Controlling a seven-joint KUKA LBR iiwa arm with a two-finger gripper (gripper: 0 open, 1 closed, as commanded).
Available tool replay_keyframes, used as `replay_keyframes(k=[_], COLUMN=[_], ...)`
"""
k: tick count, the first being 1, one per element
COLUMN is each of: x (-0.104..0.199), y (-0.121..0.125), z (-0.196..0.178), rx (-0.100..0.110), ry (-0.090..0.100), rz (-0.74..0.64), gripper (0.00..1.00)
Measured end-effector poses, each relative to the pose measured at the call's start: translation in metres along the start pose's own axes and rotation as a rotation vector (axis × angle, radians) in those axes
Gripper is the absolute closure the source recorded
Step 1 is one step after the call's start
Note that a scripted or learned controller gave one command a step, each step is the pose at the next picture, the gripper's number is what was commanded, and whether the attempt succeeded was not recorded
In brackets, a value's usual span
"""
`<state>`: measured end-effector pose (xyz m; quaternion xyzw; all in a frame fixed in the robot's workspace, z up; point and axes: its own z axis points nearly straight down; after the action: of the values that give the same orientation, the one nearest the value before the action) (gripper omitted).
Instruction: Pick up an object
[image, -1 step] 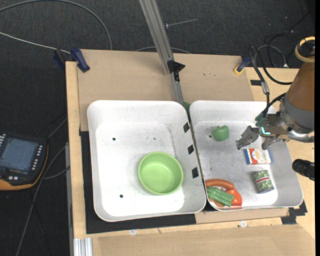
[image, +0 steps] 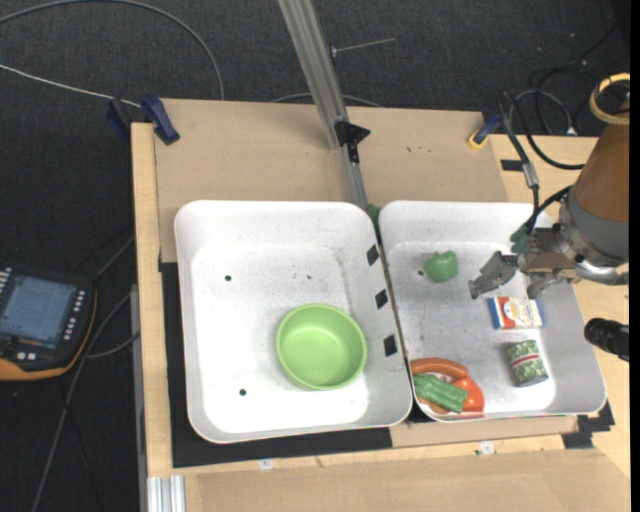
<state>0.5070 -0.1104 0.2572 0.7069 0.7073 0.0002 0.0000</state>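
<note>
In the right bin (image: 470, 215) lie a small green round object (image: 440, 266), a white, red and blue carton (image: 515, 313), a green patterned can (image: 527, 362) and an orange plate with green and red items (image: 447, 388). My gripper (image: 512, 279) hangs over the right bin, just above the carton and to the right of the green object. Its fingers (image: 490, 275) are spread apart with nothing between them. A green bowl (image: 320, 346) sits in the left bin (image: 250, 240).
A metal pole (image: 322, 75) slants across the bench from the top. Blue clamps (image: 158, 118) sit at the bench's back corners. A handheld pendant (image: 40, 320) lies on the floor at left. Cables run at the back right.
</note>
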Motion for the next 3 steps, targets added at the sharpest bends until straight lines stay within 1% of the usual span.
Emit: replay_keyframes(k=[1,2,3], x=[-0.002,0.006,0.006], y=[-0.006,-0.008,-0.009], z=[0.06,0.105,0.156], rx=[0.005,0.004,0.004], ry=[0.0,0.0,0.0], rz=[0.001,0.0,0.0], gripper=[0.0,0.0,0.0])
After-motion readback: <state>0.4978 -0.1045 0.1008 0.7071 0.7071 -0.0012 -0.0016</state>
